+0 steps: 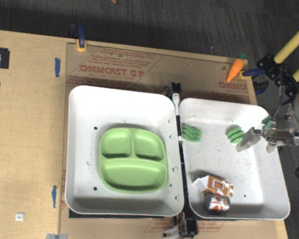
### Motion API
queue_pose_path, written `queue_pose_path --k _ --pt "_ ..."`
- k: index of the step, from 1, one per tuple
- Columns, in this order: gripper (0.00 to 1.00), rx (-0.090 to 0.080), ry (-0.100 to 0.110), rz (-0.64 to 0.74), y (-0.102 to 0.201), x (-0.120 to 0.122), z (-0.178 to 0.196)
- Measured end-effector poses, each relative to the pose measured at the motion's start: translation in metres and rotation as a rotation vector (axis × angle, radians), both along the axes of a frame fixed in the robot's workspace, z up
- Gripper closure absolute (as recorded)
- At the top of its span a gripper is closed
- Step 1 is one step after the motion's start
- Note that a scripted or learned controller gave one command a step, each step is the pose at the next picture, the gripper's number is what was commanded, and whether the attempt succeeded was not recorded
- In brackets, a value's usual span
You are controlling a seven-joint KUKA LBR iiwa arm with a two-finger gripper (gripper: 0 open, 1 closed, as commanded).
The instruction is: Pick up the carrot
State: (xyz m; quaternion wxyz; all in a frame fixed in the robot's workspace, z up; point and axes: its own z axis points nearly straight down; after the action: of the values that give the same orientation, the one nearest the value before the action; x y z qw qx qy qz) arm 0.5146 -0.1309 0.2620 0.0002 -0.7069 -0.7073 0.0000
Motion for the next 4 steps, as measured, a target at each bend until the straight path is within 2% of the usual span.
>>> queue_pose_path --k 1,2,3,4 --pt "0.00 0.000 -0.001 -0.063 0.033 -0.030 -0.125" --pt "1.00 -0.001 -0.003 -0.065 0.033 -0.029 -0.115" --pt "1.00 -0.002 -0.007 0.140 0.026 -0.034 -0.160" --pt "1.00 -0.003 -0.009 0.140 0.026 -0.033 -0.150"
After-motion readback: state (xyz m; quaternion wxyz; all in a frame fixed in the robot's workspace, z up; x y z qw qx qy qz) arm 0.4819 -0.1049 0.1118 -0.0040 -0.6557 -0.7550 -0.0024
